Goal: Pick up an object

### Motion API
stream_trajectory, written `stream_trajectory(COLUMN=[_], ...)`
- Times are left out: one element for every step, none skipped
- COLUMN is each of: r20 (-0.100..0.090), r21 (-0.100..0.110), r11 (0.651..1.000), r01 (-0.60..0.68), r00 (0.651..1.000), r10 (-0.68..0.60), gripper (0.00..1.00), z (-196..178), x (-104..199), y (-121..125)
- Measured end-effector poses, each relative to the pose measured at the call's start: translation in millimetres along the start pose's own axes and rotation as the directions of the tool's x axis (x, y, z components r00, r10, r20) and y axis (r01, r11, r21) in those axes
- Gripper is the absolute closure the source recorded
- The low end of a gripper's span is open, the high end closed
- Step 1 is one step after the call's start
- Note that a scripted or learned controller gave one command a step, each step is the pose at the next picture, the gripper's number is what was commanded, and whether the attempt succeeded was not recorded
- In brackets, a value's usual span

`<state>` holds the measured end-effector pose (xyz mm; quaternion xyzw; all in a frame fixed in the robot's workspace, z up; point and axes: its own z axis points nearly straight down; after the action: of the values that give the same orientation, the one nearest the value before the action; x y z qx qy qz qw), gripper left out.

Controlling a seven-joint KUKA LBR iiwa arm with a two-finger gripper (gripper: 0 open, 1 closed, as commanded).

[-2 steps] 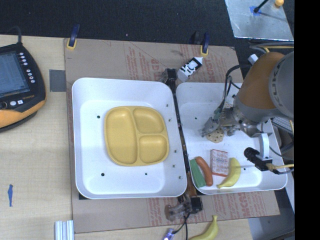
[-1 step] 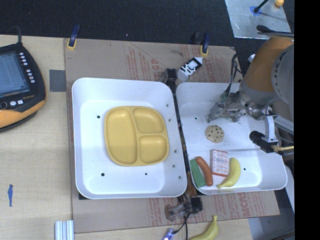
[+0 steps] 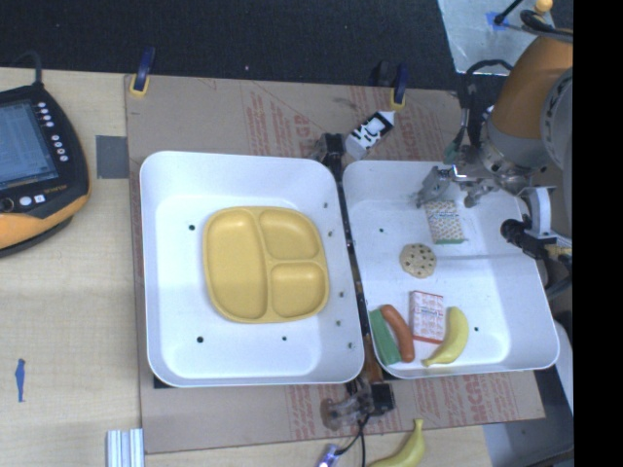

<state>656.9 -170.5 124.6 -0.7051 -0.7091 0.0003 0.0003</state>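
Packet (image 3: 444,225) under gripper (image 3: 450,192), right bin (image 3: 506,290).
Fingers spread, nothing clamped; best lowered straight, centred over packet, closed across short sides, clear of cookie (image 3: 418,259).

A light wood-grain bench (image 3: 68,300) carries a brown cardboard sheet (image 3: 253,115) printed with faint red lettering, fastened along its far edge by blue clamps (image 3: 143,69); a dark carpeted floor (image 3: 243,13) stretches beyond the bench. A teach pendant with an orange rim (image 3: 34,163) rests at the bench's left edge; lighting is even and bright.
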Motion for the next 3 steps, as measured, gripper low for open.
stream_trajectory(r20=[0.0,-0.001,0.0], r21=[0.003,0.0,0.004], r11=[1.0,1.0,1.0], r01=[-0.002,-0.002,-0.001], r00=[1.0,1.0,1.0], r10=[0.002,0.002,0.001], gripper=[0.0,0.0,0.0], z=[22.3,11.2,33.3], x=[-10.1,25.7,32.5], y=[-14.4,-0.2,-80.1])
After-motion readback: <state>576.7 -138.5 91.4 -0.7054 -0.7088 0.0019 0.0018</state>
